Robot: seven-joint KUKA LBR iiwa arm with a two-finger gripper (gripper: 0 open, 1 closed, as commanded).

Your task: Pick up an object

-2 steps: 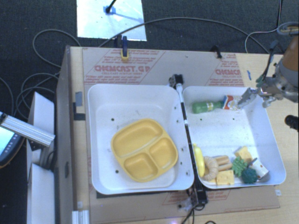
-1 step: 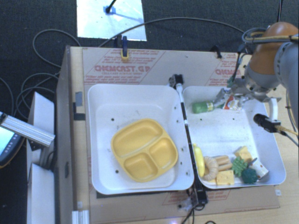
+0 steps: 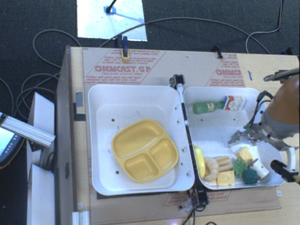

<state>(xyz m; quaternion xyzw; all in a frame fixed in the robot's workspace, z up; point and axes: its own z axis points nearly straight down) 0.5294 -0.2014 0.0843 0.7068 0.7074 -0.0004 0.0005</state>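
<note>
The right bin (image 3: 220,128) holds a green bottle (image 3: 208,108) with a white and red label, lying on its side near the far wall. Along the near wall lie a yellow banana (image 3: 199,161), a tan ring-shaped pastry (image 3: 211,168), a yellow cheese square (image 3: 226,177), a yellow wedge (image 3: 245,154) and green toy vegetables (image 3: 243,168). My gripper (image 3: 243,137) hangs low over the right half of this bin, just beyond the yellow wedge. The grey arm with its orange band (image 3: 283,108) comes in from the right. Nothing is seen held.
The left bin (image 3: 108,102) holds a yellow three-compartment plate (image 3: 144,150). A metal bar (image 3: 183,121) runs between the two bins. Cardboard (image 3: 140,64) covers the bench behind them, and cables trail over the dark floor beyond.
</note>
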